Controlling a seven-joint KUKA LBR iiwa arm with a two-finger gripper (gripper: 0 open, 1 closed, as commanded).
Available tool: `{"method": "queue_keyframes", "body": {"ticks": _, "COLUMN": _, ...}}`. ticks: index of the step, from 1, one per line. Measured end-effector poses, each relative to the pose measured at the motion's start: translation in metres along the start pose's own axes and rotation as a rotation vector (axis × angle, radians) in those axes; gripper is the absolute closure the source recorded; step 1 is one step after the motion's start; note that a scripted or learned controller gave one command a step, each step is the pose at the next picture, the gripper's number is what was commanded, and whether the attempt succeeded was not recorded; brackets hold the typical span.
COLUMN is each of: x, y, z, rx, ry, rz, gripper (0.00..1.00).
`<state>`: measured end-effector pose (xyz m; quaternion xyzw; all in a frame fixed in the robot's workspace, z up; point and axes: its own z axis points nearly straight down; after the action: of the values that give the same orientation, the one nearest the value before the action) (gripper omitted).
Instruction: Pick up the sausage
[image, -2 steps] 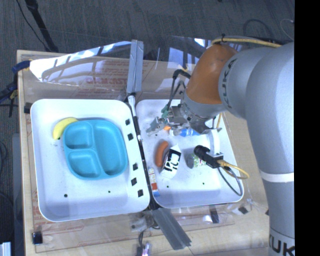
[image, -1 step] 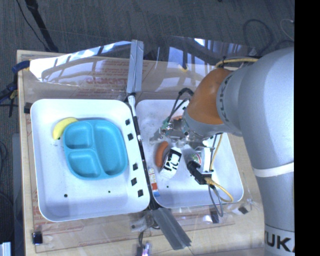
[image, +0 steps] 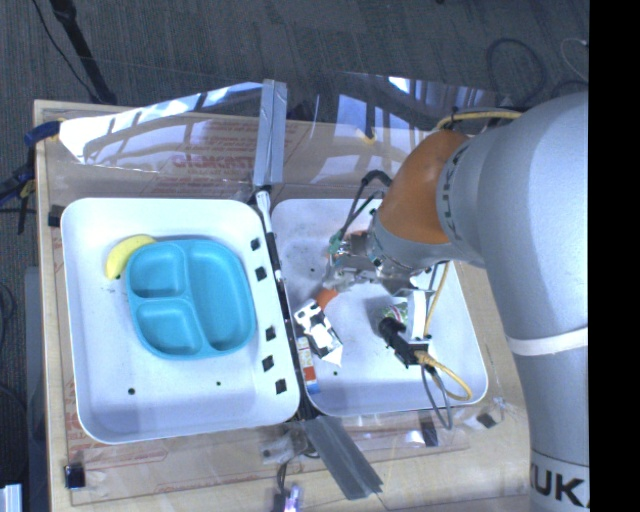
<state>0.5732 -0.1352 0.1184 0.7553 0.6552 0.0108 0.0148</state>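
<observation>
Far to the left of the pincer, a yellow banana (image: 127, 254) is seen in the left bin (image: 90, 390), tucked against a blue plate (image: 192, 297) with three hollows; nothing there is needed for the job; closer to the pincer, in the right bin (image: 455, 375), a small orange-red piece is seen, and it is taken to be the sausage (image: 328, 297); it is found on the bin floor, just below and a little to the left of the pincer, very near it; a small white and black thing (image: 318, 332) is seen a bit further down, just beside the sausage; the pincer (image: 345, 262) is held low over the right bin, at the end of the grey arm (image: 520, 200) with its orange band; it cannot be told if the pincer is spread or pressed together, because its tip is mixed up with wires and shadow; it cannot be told if the sausage is touched; the sausage is not seen lifted, so the job is judged to be not yet done; the grab and the lift are what is left.
</observation>
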Motion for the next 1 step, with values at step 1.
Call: {"method": "queue_keyframes", "body": {"ticks": 1, "x": 0.0069, "y": -0.0249, "z": 0.0150, "rx": 0.010, "ry": -0.001, "rz": -0.051, "gripper": 1.00}}
